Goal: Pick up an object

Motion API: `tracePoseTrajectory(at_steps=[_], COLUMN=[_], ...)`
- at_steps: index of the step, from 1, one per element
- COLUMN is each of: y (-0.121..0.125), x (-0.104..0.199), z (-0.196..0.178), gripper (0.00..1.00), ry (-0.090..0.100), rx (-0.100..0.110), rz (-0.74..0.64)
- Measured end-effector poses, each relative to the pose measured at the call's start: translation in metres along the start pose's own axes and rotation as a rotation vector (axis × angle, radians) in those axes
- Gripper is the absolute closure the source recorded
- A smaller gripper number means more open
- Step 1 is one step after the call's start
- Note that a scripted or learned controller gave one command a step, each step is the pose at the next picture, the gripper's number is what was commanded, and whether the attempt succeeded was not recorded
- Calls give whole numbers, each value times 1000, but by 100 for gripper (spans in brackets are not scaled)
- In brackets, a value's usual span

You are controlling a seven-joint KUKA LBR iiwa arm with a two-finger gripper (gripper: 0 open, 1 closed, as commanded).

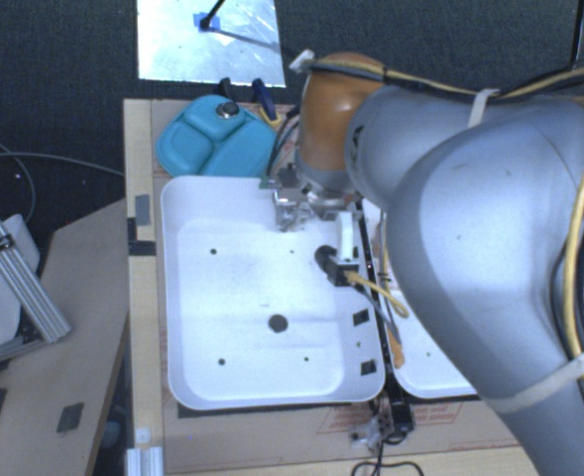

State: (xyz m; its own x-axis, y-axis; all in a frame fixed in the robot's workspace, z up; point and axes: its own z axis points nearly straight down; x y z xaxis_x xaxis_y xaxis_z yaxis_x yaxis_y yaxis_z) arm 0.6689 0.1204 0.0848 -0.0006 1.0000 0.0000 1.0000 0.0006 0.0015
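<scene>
Camera view has my arm (pixel 470 226) reaching in from the right, the biggest thing in sight. Next is the left bin (pixel 197 296), with a white floor, a few tiny specks and one small dark disc (pixel 278 323) lying near the middle, toward the near wall. The right bin (pixel 432 377) is mostly covered by my arm, so I cannot say what it holds. Beyond the left bin's far rim a blue tub (pixel 217 139) sits on the desk (pixel 145 315), outside both bins. My pincer (pixel 289 209) hangs at that far rim, well apart from the disc, and I cannot tell whether it is released or clenched. The disc looks like my only candidate. To take it well I'd centre straight over it, descend upright and close low, since so flat a thing will likely slip.
</scene>
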Motion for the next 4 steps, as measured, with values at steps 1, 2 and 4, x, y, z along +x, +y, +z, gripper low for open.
tracePoseTrajectory(at_steps=[1,2,4], y=[-53,-1,-142], x=[27,53,104], z=[1,-1,-187], gripper=[100,100,100], ry=[0,1,-4], rx=[1,-3,7], rz=[-2,-2,-3])
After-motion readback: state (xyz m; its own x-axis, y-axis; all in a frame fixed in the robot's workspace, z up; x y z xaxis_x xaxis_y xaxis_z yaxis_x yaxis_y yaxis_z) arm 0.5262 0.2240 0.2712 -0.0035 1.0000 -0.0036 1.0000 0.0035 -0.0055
